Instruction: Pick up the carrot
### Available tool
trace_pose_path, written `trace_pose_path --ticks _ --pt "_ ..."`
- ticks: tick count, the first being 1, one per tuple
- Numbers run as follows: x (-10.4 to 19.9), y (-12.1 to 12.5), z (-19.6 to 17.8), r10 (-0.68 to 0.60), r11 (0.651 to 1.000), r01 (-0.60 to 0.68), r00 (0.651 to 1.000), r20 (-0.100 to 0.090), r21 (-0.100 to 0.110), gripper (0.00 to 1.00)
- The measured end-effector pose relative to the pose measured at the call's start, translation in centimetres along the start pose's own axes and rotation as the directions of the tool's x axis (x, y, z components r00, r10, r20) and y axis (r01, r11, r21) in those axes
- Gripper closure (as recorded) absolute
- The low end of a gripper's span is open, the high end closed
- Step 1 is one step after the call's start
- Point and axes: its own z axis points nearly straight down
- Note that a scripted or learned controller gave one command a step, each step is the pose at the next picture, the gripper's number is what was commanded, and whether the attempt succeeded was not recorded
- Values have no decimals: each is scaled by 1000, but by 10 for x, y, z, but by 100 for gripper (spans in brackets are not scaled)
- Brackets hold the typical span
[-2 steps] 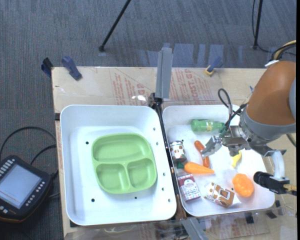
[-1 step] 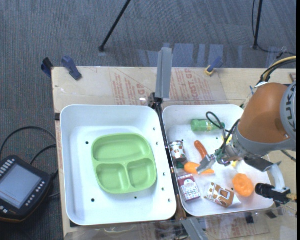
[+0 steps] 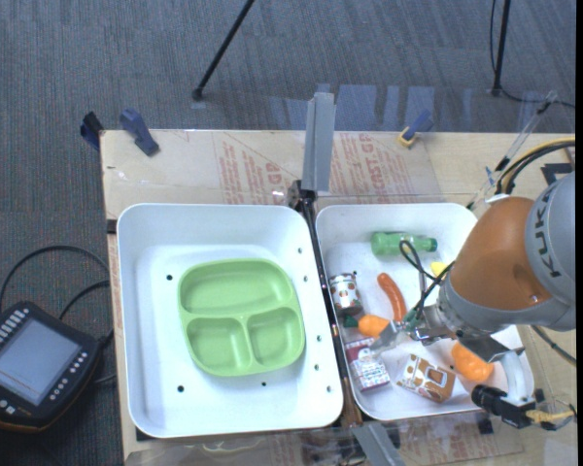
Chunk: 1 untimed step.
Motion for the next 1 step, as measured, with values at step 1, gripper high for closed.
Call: trace_pose_path --ticks 1 --pt "-55 121 5 -150 989 150 989 2 6 0"
